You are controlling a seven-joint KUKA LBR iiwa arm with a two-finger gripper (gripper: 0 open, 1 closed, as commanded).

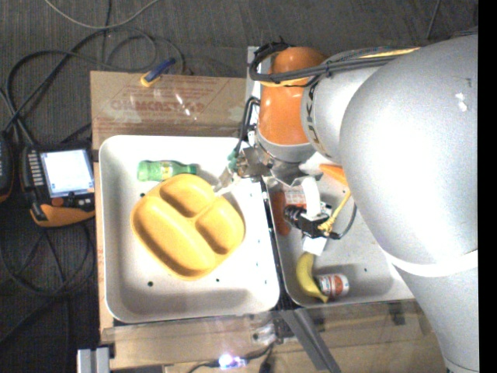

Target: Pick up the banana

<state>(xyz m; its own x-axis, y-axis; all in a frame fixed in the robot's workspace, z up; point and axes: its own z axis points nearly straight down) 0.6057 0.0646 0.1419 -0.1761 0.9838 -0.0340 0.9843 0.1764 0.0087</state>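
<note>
Looming closest to the lens is my own grey arm (411, 154), a broad rounded shell that covers most of the right bin (373, 274) and the right side of the scene. Above my wrist sits the orange band (287, 99), and from there I reach toward the divide between the two bins. My gripper (233, 173) hangs over the upper right corner of the left bin (116, 208), just beside the yellow sectioned plate (189, 225), its tip near that plate's upper right rim. Whether my fingers are spread or closed I cannot tell; they are too small and too crowded against the wrist hardware to read, and I see nothing clamped in them. The banana (307, 277) lies in the right bin, at its lower left, curved along the bin wall and well apart from my gripper. A red and white can (334, 286) rests on its side just beside the banana, to its right. In the left bin, a green bottle (165, 169) lies flat above the plate, near its upper edge.
</note>
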